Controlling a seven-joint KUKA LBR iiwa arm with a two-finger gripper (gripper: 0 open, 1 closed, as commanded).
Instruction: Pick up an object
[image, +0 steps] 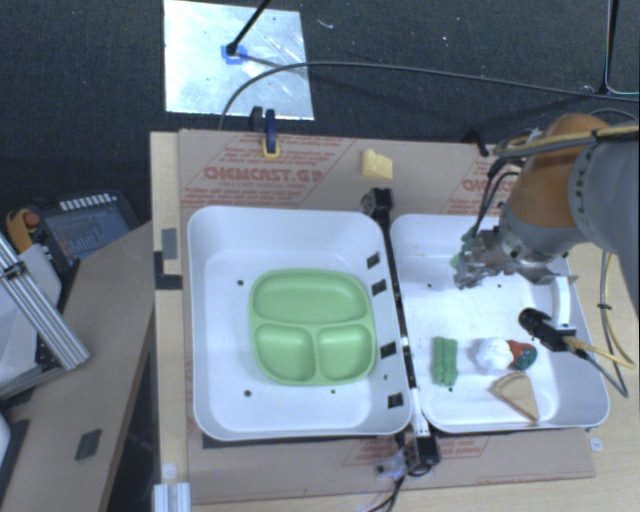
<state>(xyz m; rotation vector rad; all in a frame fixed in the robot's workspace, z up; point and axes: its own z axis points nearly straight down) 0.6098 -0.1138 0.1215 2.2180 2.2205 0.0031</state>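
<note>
The pincer (468, 268) hangs over the right bin (580, 400), its grip unreadable, green block (445, 361) lying below it.

arm: we see our grey arm reach in from the right, orange band above the wrist | wrist: bent downward and leftward | gripper (468, 270): low, at the arm's left end, fingers too blurred for us to read
</note>
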